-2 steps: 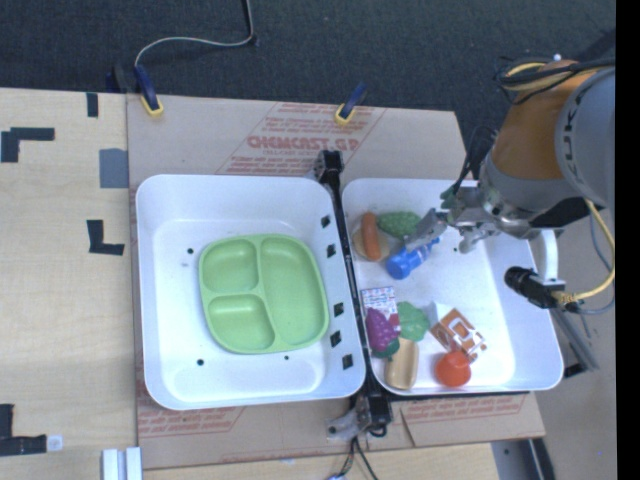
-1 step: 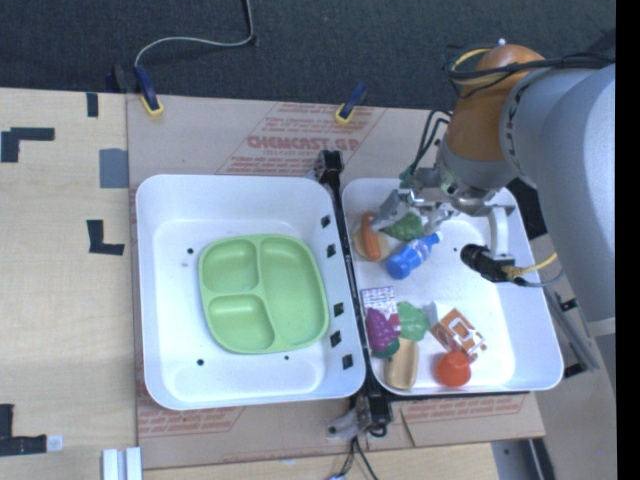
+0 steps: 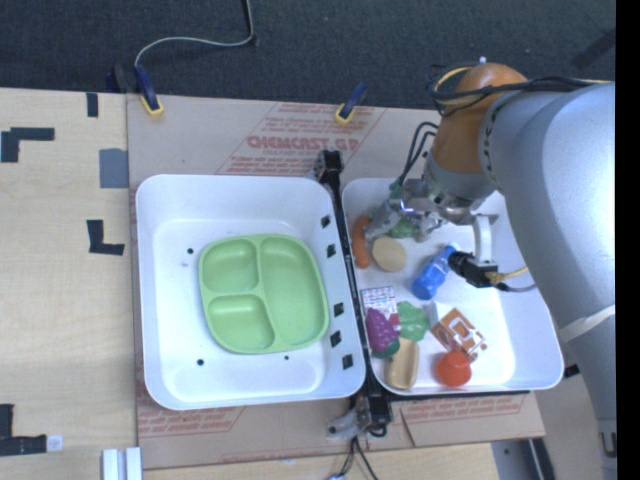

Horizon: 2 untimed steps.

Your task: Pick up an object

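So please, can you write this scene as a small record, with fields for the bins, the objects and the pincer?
left bin: holds a green divided plate
right bin: holds small toy items
items: blue object, beige round object, purple grapes, orange-red ball, tan object
pincer: low over the far end of the right bin, near the beige round object
pincer state: cannot tell
arm: enters from the right
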Available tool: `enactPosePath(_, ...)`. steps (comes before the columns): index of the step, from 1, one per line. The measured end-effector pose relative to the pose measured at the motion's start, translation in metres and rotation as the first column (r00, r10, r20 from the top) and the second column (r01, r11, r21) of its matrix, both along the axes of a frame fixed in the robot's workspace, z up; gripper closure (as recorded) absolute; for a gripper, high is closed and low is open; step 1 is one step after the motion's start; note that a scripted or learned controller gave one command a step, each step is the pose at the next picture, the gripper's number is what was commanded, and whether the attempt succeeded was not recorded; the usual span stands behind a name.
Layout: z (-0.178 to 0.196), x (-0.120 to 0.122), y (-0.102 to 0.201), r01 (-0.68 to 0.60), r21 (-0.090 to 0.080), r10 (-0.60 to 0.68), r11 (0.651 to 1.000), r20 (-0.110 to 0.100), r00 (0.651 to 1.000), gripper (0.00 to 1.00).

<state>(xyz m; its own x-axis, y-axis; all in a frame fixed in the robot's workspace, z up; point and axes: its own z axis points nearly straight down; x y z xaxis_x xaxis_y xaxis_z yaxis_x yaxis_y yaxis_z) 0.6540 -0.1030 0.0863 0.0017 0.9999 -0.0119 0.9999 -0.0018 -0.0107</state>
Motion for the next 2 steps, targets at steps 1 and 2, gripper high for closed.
enactPosePath(1, -0.002, 0.010, -0.010, -0.005, 0.008, 0.005, 1.000, -0.014, 1.000, 0.00)
enactPosePath(2, 0.000, -0.062, 0.001, -0.002, 0.010, 0.002, 1.000, 0.011, 1.000, 0.00)
